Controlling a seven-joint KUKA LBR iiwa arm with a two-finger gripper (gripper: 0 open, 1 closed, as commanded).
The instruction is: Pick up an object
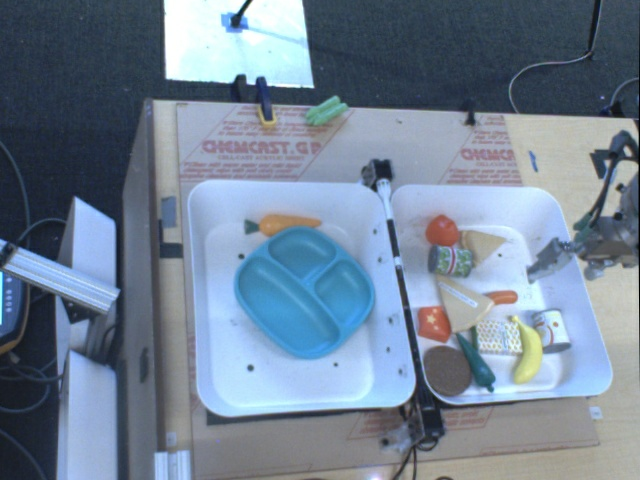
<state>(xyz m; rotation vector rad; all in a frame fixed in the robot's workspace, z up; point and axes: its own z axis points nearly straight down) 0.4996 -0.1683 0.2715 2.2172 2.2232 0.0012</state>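
Observation:
My gripper [550, 260] hangs at the right rim of the right bin [577, 230], on the arm reaching in from the right, with nothing visibly in it. To its left lie a red tomato [442, 231], a small green-labelled can [451, 260] and a pale cheese wedge [484, 243]. Nearer the front are a second cheese wedge [464, 301], a red piece [433, 323], a yellow banana [526, 349], a small white can [551, 329], a brown round disc [449, 369] and a green-handled tool [477, 360].
The left bin [222, 205] holds a blue divided plate [303, 290] and an orange carrot [287, 224] behind it. A black bar [396, 268] runs between the two bins. Clamps and a green item [326, 111] sit at the bench's far edge.

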